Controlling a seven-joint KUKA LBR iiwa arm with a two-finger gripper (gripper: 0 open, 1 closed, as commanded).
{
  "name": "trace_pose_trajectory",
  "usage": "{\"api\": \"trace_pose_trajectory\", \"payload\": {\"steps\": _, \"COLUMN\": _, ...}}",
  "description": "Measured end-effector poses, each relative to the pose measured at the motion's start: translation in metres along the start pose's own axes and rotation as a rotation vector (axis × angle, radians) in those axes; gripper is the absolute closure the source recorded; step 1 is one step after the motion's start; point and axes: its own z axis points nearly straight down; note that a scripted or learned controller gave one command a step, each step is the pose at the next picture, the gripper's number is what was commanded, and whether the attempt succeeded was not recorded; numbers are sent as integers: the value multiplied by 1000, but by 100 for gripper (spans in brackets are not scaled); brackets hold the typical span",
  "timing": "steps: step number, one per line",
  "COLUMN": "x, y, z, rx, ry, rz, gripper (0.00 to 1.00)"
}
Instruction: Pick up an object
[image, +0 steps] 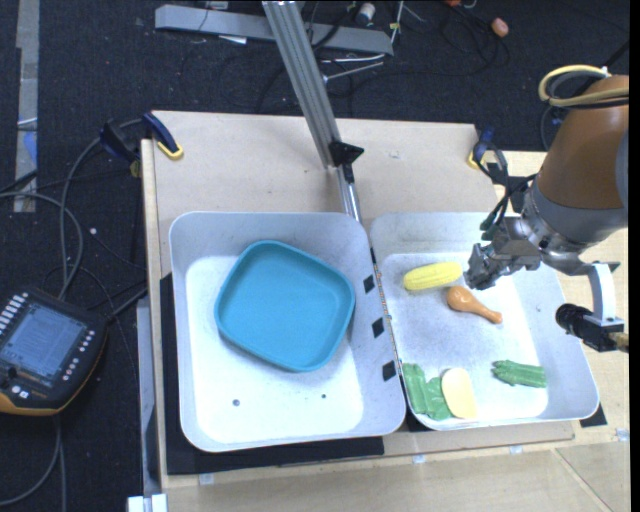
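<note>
In the right bin (560, 300) lie a yellow corn-like piece (432, 276), an orange pear-shaped piece (472, 303), a small green piece (519, 374), a long green piece (424, 392) and a pale yellow oval (459, 393). My gripper (482, 272) hangs over the right bin, just right of the yellow piece and just above the orange one. Nothing shows between its fingers.
A blue square plate (286, 304) lies in the left bin (200, 400). A slanted metal pole (312, 85) rises from behind the bins. Clamps sit on the bench's back corners, and a handheld pendant (40, 350) lies on the floor at left.
</note>
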Motion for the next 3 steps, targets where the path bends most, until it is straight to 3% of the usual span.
{"api": "trace_pose_trajectory", "payload": {"steps": 3, "x": 159, "y": 42, "z": 4, "rx": -1, "ry": 0, "rz": -2, "gripper": 100}}
